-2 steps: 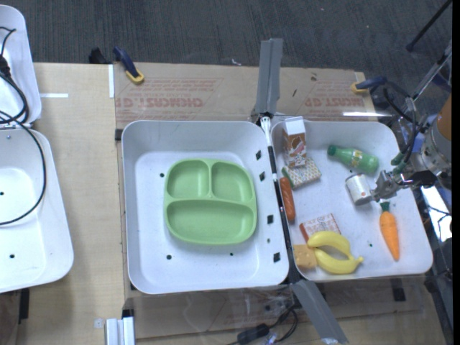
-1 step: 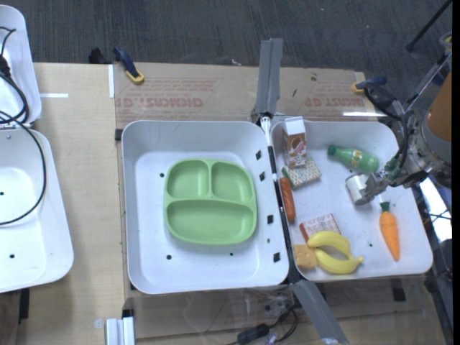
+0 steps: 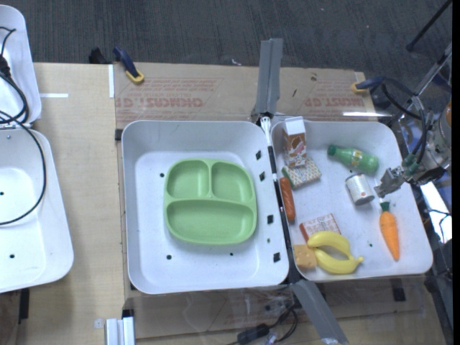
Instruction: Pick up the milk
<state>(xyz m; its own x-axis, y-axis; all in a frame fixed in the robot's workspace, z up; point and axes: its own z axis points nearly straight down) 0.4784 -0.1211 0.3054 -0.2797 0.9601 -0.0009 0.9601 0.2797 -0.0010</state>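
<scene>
In the right bin (image 3: 410,261), nearest, lie smooth curved yellow bananas (image 3: 334,252) and a tapered orange carrot (image 3: 389,234). Beyond, a shiny silver can (image 3: 359,189) sits beside the metal hand (image 3: 393,180); whether it grips anything I cannot tell. The boxy milk carton (image 3: 295,142) stands at the far left corner.

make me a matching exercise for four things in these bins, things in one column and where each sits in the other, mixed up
Things:
1. milk carton
2. carrot
3. green plate
4. bananas

Places:
A. middle of the left bin
B. right bin, front edge near the divider
C. right bin, back corner next to the divider
D. right bin, right side, in front of the gripper

Pairs: 1-C, 2-D, 3-A, 4-B

The gripper sits by the silver can, away from the milk carton.
</scene>
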